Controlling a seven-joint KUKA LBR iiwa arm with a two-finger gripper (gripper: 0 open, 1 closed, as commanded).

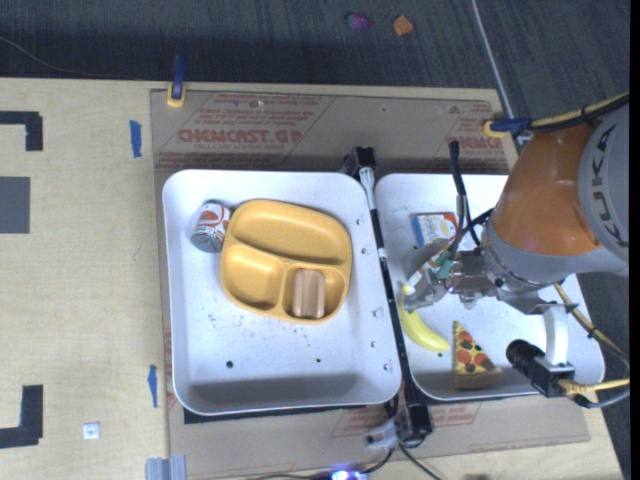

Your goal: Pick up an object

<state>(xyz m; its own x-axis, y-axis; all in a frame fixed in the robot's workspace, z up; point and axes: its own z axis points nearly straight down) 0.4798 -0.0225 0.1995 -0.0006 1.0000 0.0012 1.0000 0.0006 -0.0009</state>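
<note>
Two shallow white bins sit side by side on a brown cardboard sheet (300, 118) printed with red lettering, laid over a pale wooden bench (70, 298). Blue tape marks (135, 138) dot the bench at nine and ten o'clock. Dark carpet (250, 18) at twelve o'clock carries two small scraps, purple (357, 21) and orange (402, 26).

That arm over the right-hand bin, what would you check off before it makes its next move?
1. Gripper over the right bin: ok.
2. Target within reach: ok, the banana lies just below the gripper.
3. Something already held: cannot tell, cables hide the tip.
4. Neighbours apart from the banana: not ok, the pizza slice toy lies close beside it.
5. The small carton out of the way: ok, it sits toward the bin's far side.
</note>
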